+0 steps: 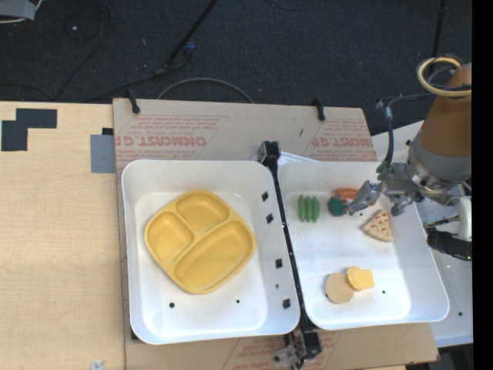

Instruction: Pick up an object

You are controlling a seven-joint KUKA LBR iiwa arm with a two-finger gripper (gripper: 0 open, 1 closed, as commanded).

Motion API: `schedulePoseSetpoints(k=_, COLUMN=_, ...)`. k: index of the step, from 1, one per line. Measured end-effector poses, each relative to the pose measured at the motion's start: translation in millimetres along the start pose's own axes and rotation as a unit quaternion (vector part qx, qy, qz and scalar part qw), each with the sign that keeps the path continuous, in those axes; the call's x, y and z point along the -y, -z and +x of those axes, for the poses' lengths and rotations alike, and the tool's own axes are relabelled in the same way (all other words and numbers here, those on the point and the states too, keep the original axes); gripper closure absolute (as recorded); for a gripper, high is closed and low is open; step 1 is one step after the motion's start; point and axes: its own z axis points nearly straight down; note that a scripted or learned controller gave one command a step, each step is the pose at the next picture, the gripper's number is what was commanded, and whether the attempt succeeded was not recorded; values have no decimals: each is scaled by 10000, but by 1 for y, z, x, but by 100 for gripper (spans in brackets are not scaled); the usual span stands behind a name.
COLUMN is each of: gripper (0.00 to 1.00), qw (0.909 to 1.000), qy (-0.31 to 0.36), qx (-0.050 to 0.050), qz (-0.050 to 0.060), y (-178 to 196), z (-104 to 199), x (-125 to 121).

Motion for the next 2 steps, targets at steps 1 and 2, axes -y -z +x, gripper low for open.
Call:
schedulePoseSetpoints(k=1, gripper=0, qw=10000, qy=11, qx=10, qz=-63, y=7, z=0, x=-3)
schedulePoseSetpoints(k=2, gripper=0, qw=10000, qy=8, qx=6, qz=-40, y=-46, z=-3, x=-2)
